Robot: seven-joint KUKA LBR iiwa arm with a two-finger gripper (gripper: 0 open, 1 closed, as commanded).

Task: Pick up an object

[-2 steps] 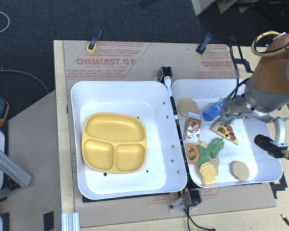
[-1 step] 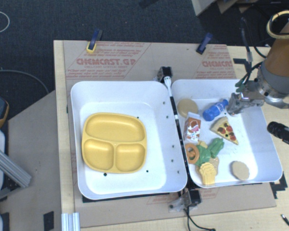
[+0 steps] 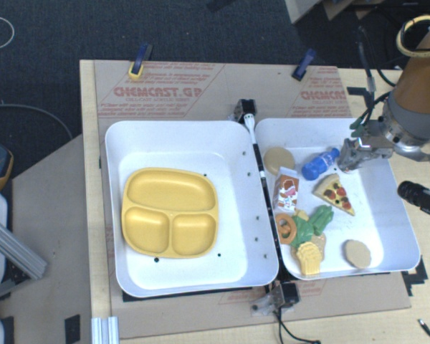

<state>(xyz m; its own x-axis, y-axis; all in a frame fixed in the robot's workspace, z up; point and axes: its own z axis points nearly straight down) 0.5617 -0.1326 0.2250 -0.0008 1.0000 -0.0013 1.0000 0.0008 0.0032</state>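
right bin point(image 3: 408, 244): corn point(image 3: 309, 257), cookie point(image 3: 357, 253), green toy point(image 3: 314, 222), pretzel point(image 3: 286, 228) at near end | mid: pizza point(image 3: 335, 192), carton point(image 3: 287, 193) | far: blue bottle point(image 3: 319, 165) touching tool point(image 3: 349, 156), finger state cannot be told | left bin point(image 3: 118, 145): yellow tray point(image 3: 170, 211)

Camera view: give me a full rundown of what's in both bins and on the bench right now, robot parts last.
Bins: two, white, side by side on the bench.
Divided plate: one, yellow, in the left bin.
Bottle: one, blue, right bin, next to the gripper.
Pizza slice: one, yellow and red, right bin centre.
Round cookies: two, tan, one at the right bin's upper left, one near its front edge.
Carton: one, white and red, right bin's left side.
Pretzel: one, brown, below the carton.
Green toy: one, mid right bin.
Yellow toy: one, front edge.
Clamps: two, bench's far edge.
Gripper: one, grey, over the right bin.
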